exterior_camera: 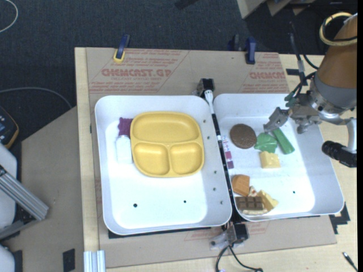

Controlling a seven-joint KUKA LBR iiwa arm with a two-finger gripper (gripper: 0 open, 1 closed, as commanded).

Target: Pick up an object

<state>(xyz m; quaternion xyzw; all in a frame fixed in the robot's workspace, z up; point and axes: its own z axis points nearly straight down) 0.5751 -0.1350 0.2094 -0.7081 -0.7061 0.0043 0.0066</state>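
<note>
Two shallow white plastic bins sit side by side on a brown board (170, 67) printed in red with lettering that reads roughly "CHEMCAST GP", the last characters being faint. The left bin (113, 152) holds a glossy yellow divided tray (167, 142) with one long and two small compartments; just beside its left edge lie a purple item (124, 126) and a white bottle-like item (122, 149). The right bin (317, 186) holds a round brown cookie-like disc (243, 135), a green piece (275, 141) with a long bar-shaped part, a pale yellow block (270, 160), and, near the front wall, a cluster of an orange wedge (241, 183) and a ridged brown waffle-like piece (253, 203). The gripper (289, 118), metallic grey, hangs over the right bin's rear portion, just above the green piece; its fingers appear spread, with nothing visibly between them. A thin labelled strip (227, 151) lies along the divide between the bins. The board rests on dark carpet crossed by cables; blue and yellow clamps (121, 49) grip its far edge.
</note>
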